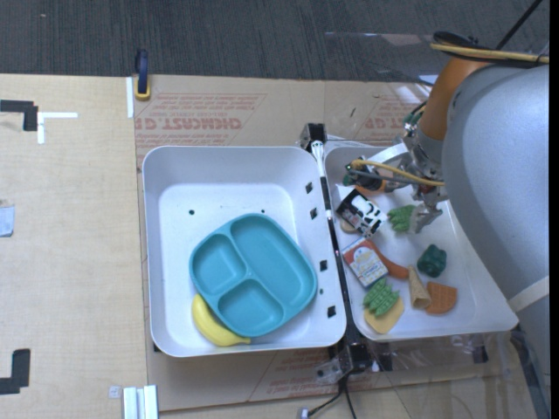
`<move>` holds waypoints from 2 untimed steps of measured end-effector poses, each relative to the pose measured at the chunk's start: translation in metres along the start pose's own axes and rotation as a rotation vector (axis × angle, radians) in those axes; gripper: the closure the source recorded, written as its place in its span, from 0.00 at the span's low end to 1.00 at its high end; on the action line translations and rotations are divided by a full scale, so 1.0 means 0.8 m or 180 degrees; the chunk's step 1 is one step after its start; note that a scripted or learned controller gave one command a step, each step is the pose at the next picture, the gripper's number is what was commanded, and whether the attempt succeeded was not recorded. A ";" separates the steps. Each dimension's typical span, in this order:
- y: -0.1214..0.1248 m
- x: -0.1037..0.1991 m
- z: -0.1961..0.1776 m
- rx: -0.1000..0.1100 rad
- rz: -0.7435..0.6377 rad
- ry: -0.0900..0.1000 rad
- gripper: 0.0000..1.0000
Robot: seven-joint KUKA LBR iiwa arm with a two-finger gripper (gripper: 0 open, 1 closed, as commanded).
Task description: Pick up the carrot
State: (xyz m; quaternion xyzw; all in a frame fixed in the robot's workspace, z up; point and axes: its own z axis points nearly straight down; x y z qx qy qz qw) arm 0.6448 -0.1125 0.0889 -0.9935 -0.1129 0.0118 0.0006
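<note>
The carrot [395,267] is a short orange piece lying flat in the right bin [467,308], its left end tucked against a red-and-white packet [367,264]. My gripper [424,216] hangs over the back half of that bin, above and to the right of the carrot and well apart from it. A light green leafy toy [402,218] lies just left of the gripper. Nothing shows between the gripper and the carrot.
Around the carrot lie a dark green broccoli [431,260], a tan-and-orange pastry [434,297], a green piece on a yellow slice [382,302] and a small black-and-white object [361,213]. The left bin [166,190] holds a teal divided plate [253,273] over a banana [212,321].
</note>
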 end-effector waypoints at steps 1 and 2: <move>-0.003 0.005 -0.014 0.0000 -0.0022 0.0046 1.00; -0.042 -0.074 0.000 0.0002 0.0098 0.0055 1.00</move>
